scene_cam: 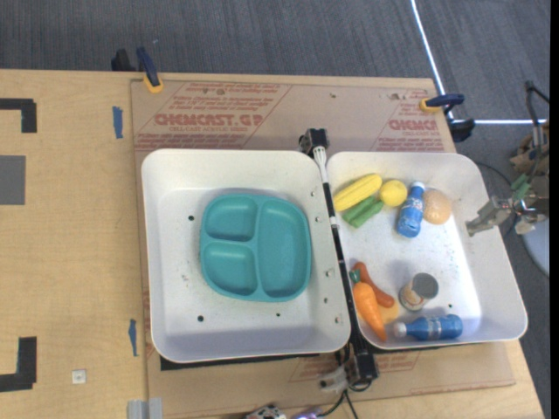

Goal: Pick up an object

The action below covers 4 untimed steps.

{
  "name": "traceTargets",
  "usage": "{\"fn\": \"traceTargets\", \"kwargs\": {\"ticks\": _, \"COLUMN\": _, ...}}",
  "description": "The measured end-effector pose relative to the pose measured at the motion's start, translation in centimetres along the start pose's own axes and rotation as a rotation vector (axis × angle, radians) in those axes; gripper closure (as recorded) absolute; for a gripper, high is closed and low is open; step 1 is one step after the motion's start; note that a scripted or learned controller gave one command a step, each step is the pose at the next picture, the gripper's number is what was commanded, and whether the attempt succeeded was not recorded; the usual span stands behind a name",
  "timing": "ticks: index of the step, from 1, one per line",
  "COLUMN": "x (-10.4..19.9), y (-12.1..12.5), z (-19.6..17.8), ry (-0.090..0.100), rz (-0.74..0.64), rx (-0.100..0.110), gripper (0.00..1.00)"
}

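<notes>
The right bin [467, 260] holds several small objects. At its back lie a yellow corn cob [356, 190], a green piece [363, 211], a yellow lemon [394, 192], an upright blue bottle [410, 213] and a tan ball [437, 208]. Toward the front are an orange carrot [368, 308], a grey-topped can [421, 291] and a blue bottle on its side [431, 327]. My gripper [485, 221] hangs over the bin's right rim, to the right of the tan ball and apart from every object. Nothing shows in its grasp.
The left bin [166, 260] holds a teal divided plate [258, 244]. A ridge with a black clip [313, 140] separates the bins. Both bins sit on a cardboard sheet [262, 112] clamped to the wooden bench. Cables hang at the far right.
</notes>
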<state>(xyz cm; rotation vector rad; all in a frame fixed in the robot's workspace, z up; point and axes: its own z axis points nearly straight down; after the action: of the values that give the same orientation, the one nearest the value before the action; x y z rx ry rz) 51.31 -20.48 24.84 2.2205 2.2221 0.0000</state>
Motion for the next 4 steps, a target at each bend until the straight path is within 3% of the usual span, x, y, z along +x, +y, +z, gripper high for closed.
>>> {"fn": "traceTargets", "kwargs": {"ticks": 1, "x": 5.3, "y": -1.3, "z": 13.5, "ry": 0.001, "rz": -0.041, "rx": 0.002, "gripper": 0.0}}
{"fn": "traceTargets", "kwargs": {"ticks": 2, "x": 8.6, "y": -3.2, "z": 16.2, "ry": -0.002, "rz": -0.169, "rx": -0.005, "gripper": 0.0}}
{"fn": "traceTargets", "kwargs": {"ticks": 3, "x": 8.6, "y": -3.1, "z": 15.1, "ry": -0.004, "rz": -0.169, "rx": -0.01, "gripper": 1.0}}
{"fn": "traceTargets", "kwargs": {"ticks": 4, "x": 14.4, "y": -2.5, "z": 4.8, "ry": 0.001, "rz": -0.127, "rx": -0.001, "gripper": 1.0}}
